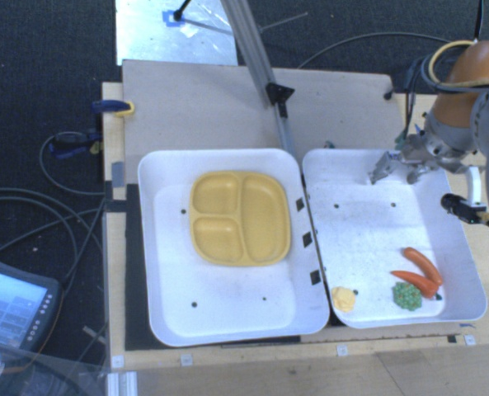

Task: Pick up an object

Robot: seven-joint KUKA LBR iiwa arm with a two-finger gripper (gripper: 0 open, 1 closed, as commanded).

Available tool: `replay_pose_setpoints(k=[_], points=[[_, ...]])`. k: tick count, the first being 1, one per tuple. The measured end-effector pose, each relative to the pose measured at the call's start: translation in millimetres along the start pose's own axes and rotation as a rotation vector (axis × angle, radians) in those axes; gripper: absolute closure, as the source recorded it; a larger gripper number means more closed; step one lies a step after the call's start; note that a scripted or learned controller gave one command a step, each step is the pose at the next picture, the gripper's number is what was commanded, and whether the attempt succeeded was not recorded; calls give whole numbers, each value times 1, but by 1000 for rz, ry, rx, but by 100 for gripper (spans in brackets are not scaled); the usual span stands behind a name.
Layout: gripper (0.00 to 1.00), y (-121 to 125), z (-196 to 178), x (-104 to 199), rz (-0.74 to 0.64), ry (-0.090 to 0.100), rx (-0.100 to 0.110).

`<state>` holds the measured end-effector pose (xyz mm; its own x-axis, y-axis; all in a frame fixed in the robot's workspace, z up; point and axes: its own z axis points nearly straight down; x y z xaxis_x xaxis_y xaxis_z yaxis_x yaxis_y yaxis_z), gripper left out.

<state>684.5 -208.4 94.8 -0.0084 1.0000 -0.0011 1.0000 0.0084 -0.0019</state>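
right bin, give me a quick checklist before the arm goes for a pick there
1. Targets present in the right bin: ok; two orange carrots, green broccoli and a yellow piece lie along its near edge.
2. Gripper over that bin: ok, at the far end.
3. Gripper above a target: not ok; the items lie at the opposite end.
4. Gripper empty: ok, nothing between its fingers.
5. Carrots separated for a clean single grasp: not ok, they touch.

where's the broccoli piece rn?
The broccoli piece lies in the right bin, near its front right corner, just below the two orange carrots and right of the yellow piece.
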Motion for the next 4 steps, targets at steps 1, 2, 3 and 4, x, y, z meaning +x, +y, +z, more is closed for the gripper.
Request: replay_pose_setpoints(k=[1,2,3,4], points=[[100,1,-12,0,-3,-2,-4],[100,-1,-71,8,0,-1,-11],[100,3,-116,9,0,-1,-10],[100,4,-148,9,0,-1,-10]])
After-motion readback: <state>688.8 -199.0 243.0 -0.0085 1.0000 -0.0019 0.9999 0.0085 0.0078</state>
